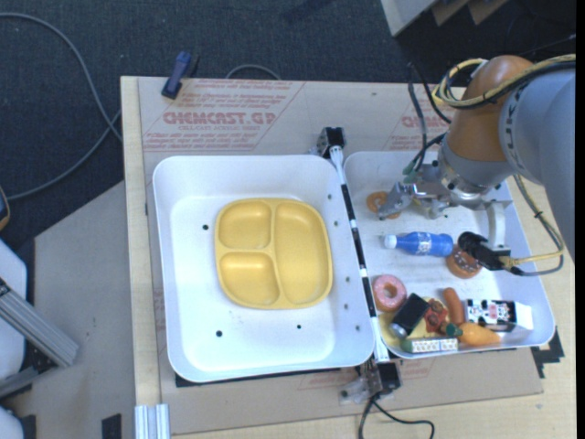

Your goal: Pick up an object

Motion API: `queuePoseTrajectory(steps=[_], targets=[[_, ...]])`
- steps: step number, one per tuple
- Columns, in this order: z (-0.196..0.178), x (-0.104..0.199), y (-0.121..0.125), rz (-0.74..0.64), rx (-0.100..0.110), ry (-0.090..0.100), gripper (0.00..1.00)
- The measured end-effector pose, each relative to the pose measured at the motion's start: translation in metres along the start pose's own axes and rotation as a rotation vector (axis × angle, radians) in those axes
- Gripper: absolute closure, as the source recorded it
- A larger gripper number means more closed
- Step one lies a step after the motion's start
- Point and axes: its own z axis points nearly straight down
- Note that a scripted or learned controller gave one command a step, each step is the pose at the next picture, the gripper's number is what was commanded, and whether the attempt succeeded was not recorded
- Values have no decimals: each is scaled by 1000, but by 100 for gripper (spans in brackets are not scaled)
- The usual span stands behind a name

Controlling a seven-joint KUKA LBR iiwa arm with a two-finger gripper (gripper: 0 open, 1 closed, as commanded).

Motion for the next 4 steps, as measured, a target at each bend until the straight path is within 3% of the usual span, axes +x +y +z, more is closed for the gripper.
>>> queuePoseTrajectory(steps=[1, 2, 3, 4], targets=[[0, -10, -55, 1, 0, 0, 0], [-14, -43, 5, -1, -4, -2, 0], [-1, -87, -44, 0, -1, 0, 0], [0, -77, -101, 0, -2, 0, 0]])
